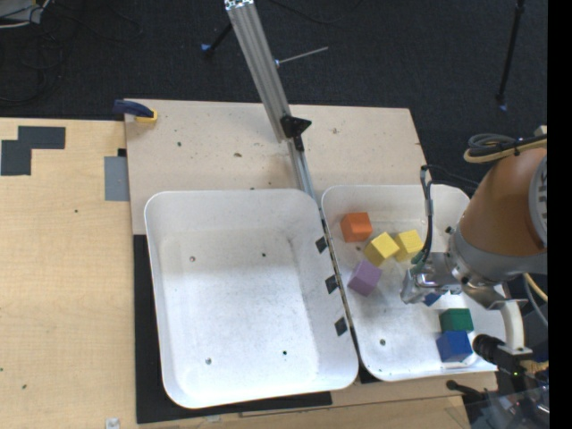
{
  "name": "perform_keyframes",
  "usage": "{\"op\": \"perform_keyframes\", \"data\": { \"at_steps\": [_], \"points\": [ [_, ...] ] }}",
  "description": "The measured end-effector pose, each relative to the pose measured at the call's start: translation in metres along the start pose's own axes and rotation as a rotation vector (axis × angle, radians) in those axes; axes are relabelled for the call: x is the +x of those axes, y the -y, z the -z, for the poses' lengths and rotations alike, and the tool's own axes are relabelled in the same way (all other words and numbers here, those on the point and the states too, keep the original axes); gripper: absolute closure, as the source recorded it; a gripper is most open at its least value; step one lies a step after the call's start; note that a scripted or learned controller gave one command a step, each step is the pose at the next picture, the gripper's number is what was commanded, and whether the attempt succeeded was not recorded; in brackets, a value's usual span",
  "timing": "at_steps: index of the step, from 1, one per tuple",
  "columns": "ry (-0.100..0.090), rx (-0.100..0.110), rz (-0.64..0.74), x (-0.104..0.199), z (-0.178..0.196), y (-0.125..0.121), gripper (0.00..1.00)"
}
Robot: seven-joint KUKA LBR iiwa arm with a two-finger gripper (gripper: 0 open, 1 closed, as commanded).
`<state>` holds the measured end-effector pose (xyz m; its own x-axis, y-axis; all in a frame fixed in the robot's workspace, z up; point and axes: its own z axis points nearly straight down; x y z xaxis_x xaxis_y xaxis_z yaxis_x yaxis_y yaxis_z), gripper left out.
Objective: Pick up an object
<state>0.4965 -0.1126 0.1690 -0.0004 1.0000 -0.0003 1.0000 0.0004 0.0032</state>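
White right bin (393, 365) holds orange, yellow, purple, green and blue cubes around the jaws (418, 286), whose state I cannot tell.

I see a pale plywood bench (357, 146) carrying two shallow white plastic bins side by side: the larger left bin (165, 213) and the smaller right bin (393, 369), their inner edges touching. A black mat (141, 329) shows under the left bin's outer side. Near the bench's far left corner lies a small blue-and-yellow clamp (134, 110). A slanted aluminium rail (264, 70) rises from the board's middle.
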Motion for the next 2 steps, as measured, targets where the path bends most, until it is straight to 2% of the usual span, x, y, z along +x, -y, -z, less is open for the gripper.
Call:
{"op": "perform_keyframes", "data": {
  "at_steps": [1, 2],
  "points": [
    [0.000, 0.001, 0.001, 0.006, 0.044, 0.000, 1.00],
    [0.001, -0.001, 0.000, 0.004, 0.105, -0.008, 1.00]
  ]
}}
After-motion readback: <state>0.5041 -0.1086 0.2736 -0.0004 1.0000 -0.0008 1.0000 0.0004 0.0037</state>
